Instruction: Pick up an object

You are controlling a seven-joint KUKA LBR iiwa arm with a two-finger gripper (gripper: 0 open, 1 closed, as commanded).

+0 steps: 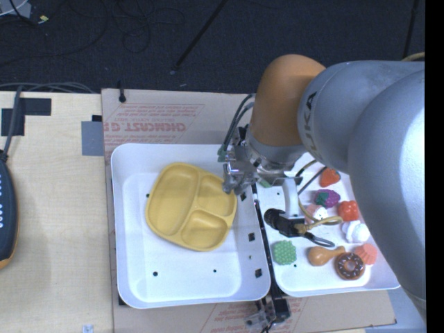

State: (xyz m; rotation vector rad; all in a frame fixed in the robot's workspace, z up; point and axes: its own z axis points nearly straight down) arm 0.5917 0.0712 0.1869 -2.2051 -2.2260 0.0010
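Where the grey arm (361, 144) covers much of the right bin (305, 283), cannot tell gripper (232, 179) opening, poised at the yellow plate (189, 205) edge.

I'm seeing dark carpet (139, 33) stretching beyond the wooden bench (48, 207), black cables (201, 30) trailing across that carpet, cardboard sheet (173, 120) lying on the bench.

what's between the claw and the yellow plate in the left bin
Nothing visible. The claw sits at the right rim of the yellow plate, at the left bin's inner edge. Whether it touches the plate cannot be told.
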